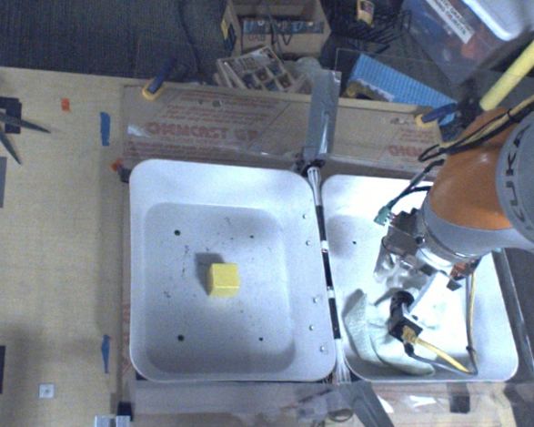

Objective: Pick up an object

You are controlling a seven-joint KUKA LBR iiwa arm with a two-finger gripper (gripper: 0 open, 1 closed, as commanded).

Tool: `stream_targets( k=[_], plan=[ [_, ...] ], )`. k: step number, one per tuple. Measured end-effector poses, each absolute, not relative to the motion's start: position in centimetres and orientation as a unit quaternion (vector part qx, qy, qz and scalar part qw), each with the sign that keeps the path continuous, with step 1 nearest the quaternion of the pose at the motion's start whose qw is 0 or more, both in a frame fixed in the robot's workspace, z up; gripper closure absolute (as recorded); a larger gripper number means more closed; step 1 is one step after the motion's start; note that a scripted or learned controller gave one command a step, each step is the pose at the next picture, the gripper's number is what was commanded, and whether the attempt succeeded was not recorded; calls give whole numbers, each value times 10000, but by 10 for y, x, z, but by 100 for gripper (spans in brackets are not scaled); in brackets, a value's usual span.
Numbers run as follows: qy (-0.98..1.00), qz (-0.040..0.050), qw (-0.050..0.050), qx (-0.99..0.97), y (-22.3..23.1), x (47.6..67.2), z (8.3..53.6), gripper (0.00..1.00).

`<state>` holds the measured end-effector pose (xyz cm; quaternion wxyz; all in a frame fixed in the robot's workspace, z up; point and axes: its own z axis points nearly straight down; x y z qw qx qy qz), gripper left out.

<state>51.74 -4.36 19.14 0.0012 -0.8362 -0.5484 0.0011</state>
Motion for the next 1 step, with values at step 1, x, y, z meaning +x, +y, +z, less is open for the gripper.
stream_targets(
  k=[1],
  plan=[
    [-5572,-3,-8,-8304,-82,586,223,100]
  ],
)
